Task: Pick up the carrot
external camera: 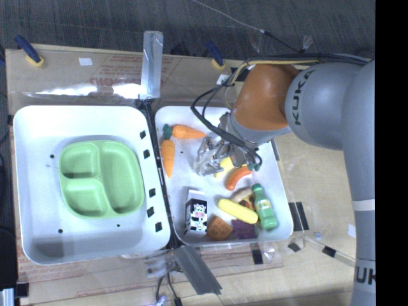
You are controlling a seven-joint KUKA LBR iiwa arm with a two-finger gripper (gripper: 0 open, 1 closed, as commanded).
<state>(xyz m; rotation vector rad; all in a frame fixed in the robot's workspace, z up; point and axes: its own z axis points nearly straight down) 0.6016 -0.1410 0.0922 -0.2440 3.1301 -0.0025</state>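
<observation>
Two carrots lie in the right bin (278, 171). One carrot (167, 157) stretches along the bin's left wall, and a second carrot (185, 132) lies near the back left corner with its green top to the left. My gripper (208, 160) hangs low over the middle of the right bin, to the right of both carrots and apart from them. Its metal fingers point down and to the left; nothing shows between them.
The right bin also holds a small orange sausage-like piece (238, 176), a banana (237, 210), a green bottle (264, 213), a milk carton (197, 216) and a brown item (218, 229). A green divided plate (101, 178) sits in the left bin (25, 171).
</observation>
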